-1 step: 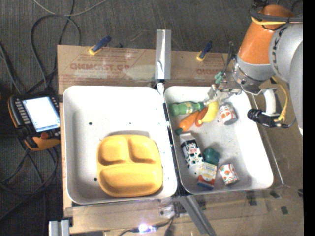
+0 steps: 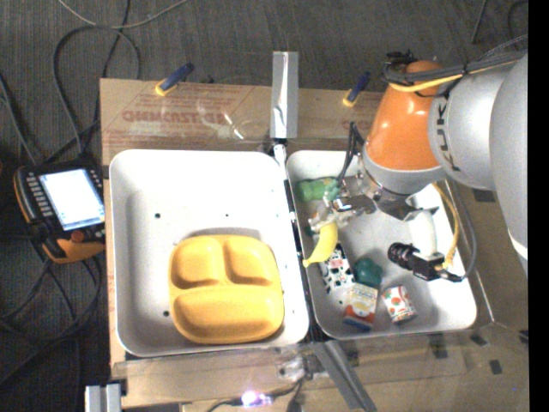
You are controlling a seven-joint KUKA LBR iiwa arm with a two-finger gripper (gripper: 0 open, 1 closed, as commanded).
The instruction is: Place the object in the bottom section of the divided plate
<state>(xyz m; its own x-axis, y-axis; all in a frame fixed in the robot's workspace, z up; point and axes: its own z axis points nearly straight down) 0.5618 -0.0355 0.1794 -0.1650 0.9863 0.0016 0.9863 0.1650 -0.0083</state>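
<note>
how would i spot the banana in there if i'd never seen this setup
Look in the right-hand white bin, the one crowded with small items beside the bin holding the yellow divided plate. Along that bin's left wall, just below the gripper, lies the banana. It is the only long, curved, plain yellow thing; its neighbours are small green pieces and printed cartons.

You see two bins side by side on the table [image 2: 171, 110]. In the left bin [image 2: 137, 178], the divided plate [image 2: 226, 288] lies toward the lower edge. In the right bin [image 2: 463, 307], the banana [image 2: 323, 244] lies at the left wall, the small items below and right of it. The arm [image 2: 480, 110] enters from the upper right, above this bin. A handheld screen [image 2: 67, 204] lies at the far left, beside the table.
</note>
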